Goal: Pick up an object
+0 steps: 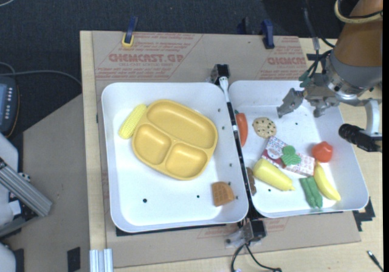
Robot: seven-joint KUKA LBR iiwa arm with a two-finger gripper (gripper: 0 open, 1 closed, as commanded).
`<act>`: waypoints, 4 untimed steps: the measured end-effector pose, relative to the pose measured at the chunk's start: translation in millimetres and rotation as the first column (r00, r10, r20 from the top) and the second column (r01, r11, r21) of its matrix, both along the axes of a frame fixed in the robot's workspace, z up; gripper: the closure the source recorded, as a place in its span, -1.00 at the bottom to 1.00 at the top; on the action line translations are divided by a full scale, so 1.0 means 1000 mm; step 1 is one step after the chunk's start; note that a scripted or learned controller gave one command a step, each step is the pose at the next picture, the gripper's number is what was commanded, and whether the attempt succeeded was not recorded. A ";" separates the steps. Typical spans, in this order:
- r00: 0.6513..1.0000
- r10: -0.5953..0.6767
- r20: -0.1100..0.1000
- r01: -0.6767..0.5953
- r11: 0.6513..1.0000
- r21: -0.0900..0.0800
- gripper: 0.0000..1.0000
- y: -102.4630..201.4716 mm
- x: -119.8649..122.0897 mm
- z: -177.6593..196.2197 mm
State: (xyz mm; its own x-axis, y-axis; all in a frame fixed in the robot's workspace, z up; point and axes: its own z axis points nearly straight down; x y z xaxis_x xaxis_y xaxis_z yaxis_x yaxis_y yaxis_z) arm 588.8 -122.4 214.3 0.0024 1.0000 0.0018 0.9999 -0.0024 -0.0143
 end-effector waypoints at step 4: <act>1.000 0.002 0.014 -0.002 1.000 0.000 -1.00 -0.008 0.014 -0.128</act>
State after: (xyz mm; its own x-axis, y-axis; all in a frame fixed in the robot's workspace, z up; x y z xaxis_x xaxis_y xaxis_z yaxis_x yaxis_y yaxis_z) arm 602.6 -130.7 86.7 -0.0001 1.0000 0.0019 1.0000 0.0001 -0.0002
